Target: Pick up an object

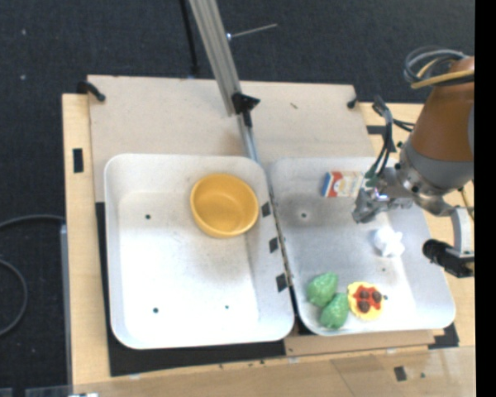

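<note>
Gripper over right bin, upper middle; finger state cannot be told. Red-white-blue carton just beside gripper at 10 o'clock, print unreadable. White crumpled object near at 5 o'clock. Green pieces at 6 o'clock. Yellow bowl in left bin.

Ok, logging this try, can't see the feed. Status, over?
Gripper low over right bin, nothing seen in it. Carton beside it, white lump near. Yellow bowl in left bin. Path clear.
</note>
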`<state>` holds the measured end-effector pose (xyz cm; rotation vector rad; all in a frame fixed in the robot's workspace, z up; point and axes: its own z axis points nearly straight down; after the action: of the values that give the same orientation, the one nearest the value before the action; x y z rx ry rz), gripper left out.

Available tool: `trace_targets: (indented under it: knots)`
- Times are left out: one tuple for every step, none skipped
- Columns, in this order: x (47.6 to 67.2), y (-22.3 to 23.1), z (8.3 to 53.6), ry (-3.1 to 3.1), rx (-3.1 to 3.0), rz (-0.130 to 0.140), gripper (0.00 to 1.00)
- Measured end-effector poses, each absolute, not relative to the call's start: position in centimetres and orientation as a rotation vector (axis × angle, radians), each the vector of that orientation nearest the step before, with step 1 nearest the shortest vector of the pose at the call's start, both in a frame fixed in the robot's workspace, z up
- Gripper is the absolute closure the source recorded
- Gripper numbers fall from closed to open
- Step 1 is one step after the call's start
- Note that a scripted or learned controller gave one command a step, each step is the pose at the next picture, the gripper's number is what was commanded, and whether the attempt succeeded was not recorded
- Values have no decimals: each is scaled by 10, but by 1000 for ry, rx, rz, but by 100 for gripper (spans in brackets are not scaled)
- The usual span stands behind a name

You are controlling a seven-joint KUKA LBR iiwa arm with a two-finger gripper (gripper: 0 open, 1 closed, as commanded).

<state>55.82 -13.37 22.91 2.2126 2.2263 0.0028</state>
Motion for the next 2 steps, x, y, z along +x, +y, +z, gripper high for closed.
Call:
trace_targets:
  knots:
    - [587, -90, 222, 2229, 2213, 3, 100]
    - [609, -46, 237, 2229, 2212, 5, 100]
